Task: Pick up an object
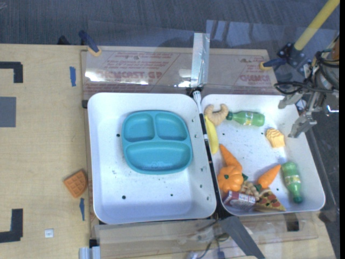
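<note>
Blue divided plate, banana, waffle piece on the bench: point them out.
blue divided plate (pixel 157 142), camera view, on the ridge where its three compartments meet.
banana (pixel 211 134), camera view, mid-length of its yellow body by the bins' divide.
waffle piece (pixel 75 183), camera view, centre of its orange gridded face.

Blue tray (pixel 157 142), orange pumpkin (pixel 232 179)

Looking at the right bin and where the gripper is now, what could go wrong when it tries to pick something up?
1. The pumpkin, carrot, pizza slice and small packet lie crowded together, so the fingers may catch two things or push them apart.
2. The gripper hangs near the right bin's far wall; descending there it might strike the rim.
3. The green bottle is round and may roll away.
</note>
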Robot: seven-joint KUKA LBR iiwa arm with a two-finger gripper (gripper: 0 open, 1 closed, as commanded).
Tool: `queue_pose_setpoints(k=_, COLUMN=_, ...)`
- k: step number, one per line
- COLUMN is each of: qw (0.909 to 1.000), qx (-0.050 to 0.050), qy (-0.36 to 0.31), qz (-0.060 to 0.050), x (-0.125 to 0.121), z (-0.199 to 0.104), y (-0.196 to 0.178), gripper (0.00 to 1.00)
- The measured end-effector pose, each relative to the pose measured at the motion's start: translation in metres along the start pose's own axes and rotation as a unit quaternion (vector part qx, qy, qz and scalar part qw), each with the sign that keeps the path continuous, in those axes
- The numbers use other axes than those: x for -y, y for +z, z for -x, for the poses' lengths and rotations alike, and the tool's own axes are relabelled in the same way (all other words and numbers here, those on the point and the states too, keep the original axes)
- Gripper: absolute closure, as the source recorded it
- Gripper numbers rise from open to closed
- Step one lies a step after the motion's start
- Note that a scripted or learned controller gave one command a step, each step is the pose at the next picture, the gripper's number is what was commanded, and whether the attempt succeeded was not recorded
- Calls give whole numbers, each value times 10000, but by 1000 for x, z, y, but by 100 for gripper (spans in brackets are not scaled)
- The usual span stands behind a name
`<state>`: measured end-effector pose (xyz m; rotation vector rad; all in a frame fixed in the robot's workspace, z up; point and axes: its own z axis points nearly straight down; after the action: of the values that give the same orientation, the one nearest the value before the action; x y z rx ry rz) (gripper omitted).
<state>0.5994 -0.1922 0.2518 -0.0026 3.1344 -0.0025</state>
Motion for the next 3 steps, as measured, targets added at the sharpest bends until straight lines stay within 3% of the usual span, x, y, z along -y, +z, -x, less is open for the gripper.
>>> queue_pose_setpoints(k=1, qw=9950, qx=74, qy=998, qz=-11, x=29, z=-20, y=146, gripper=0)
queue_pose_setpoints(k=2, qw=9962, qx=23, qy=866, qz=14, x=-72, z=-61, y=161, gripper=0)
queue_pose_setpoints(k=3, qw=9873, qx=40, qy=1587, qz=11, x=-108, z=39, y=61, gripper=0)
